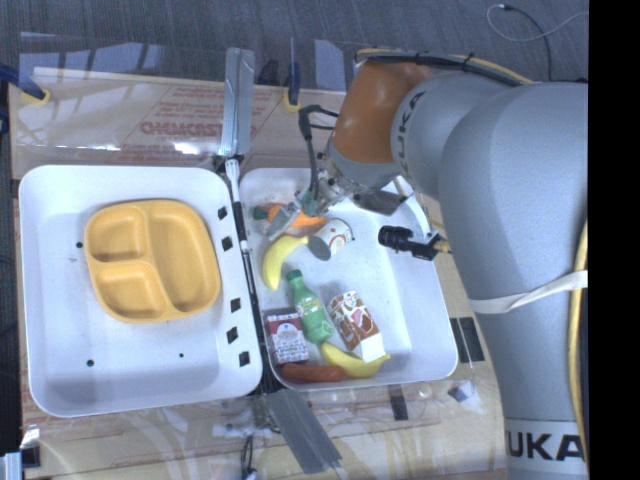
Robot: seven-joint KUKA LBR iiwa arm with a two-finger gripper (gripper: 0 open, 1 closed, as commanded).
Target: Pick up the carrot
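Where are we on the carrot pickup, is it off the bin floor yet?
Done: the gripper is down at the carrot, at the top of the right bin. In hand: it sits right at the carrot, but a grasp cannot be confirmed. Left: the lift; the carrot looks to be lying low beside the banana and the cup.

Tabletop w/ clear sheet over red-printed paper. Two shallow white bins sit directly on it, side by side, touching along the middle. Left bin takes the tabletop's left half, right bin the centre-right part. Metal clamp strip lies at the far edge above the seam btwn bins; another at the near edge below it.
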